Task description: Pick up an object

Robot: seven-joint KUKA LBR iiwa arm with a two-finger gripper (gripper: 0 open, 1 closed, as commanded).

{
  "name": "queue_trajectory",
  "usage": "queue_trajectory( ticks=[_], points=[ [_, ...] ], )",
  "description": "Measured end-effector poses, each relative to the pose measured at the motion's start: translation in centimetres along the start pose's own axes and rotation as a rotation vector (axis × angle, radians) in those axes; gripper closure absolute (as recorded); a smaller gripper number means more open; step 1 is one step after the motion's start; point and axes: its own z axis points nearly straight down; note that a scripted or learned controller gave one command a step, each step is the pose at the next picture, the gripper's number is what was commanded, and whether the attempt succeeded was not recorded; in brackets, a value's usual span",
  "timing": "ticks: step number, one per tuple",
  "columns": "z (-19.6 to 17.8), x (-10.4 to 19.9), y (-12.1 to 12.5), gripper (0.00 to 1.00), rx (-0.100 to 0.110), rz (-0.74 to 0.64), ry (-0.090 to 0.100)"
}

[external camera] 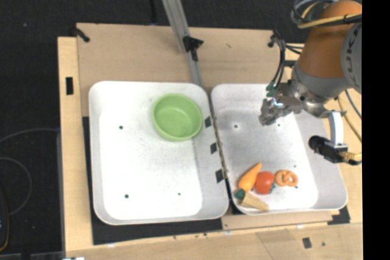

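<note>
In the right bin point(304, 149), near its front edge, lie the small things I could pick: an orange carrot point(250, 177), a red tomato point(264, 182) touching it, a pretzel-like piece point(286, 178) just beside the tomato, and a pale cone point(254, 202) at the front rim below the carrot. My gripper point(270, 114) hangs over the back part of this same bin, well apart from them, and holds nothing that I can see; how its tips stand I cannot tell. The left bin point(116, 161) carries a green bowl point(177, 117) upright near its back right corner. Both bins rest on the counter point(122, 52)
</note>
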Motion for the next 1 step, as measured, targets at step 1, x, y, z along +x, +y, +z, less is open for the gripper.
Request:
queue_trajectory(
  ticks=[1],
  points=[
    [0.38,5.98,0.42,1.00,0.000,-0.002,0.002]
  ],
)
